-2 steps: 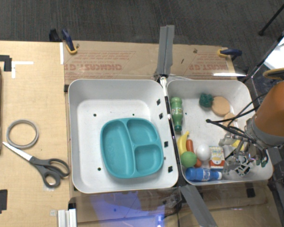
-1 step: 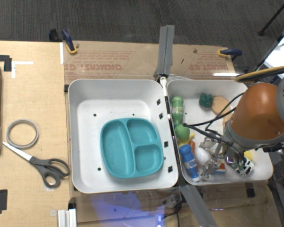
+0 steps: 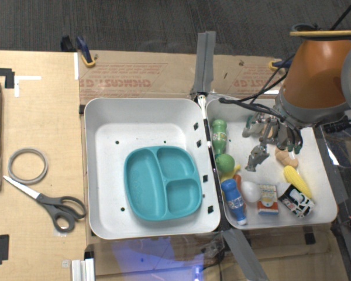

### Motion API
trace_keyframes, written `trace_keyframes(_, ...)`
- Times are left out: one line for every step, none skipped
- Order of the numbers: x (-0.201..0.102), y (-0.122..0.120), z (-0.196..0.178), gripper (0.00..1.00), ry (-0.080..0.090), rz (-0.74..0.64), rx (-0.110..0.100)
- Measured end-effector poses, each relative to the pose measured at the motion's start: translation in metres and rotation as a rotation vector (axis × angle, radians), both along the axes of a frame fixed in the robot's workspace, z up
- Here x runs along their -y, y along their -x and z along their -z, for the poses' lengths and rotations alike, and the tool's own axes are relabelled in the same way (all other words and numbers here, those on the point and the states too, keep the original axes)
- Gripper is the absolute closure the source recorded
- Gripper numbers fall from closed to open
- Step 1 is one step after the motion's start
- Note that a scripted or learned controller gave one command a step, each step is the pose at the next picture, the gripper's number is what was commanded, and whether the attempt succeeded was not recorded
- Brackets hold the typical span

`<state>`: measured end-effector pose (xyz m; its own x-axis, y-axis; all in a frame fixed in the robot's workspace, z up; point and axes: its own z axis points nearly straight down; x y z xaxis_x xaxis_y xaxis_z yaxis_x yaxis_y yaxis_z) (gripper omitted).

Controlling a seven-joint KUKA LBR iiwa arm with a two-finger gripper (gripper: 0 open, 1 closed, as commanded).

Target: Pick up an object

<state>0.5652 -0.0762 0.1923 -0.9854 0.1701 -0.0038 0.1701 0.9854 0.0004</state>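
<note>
Yellow plastic corn cob [image 3: 297, 181] lies in the right white bin [image 3: 326, 174], long axis slanting down-right, just below-right of the two-finger gripper [image 3: 268, 140], whose opening I cannot tell.

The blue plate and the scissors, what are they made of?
The divided plate looks like plastic: one even teal colour, smooth, moulded into three sections with a soft sheen. The scissors seem to have shiny metal blades and dull grey handles, probably plastic, though that is harder to tell.
</note>
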Motion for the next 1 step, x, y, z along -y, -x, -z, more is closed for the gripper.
trace_keyframes(0.0268,0.0565,0.1007,0.0,0.0,0.09,-0.003)
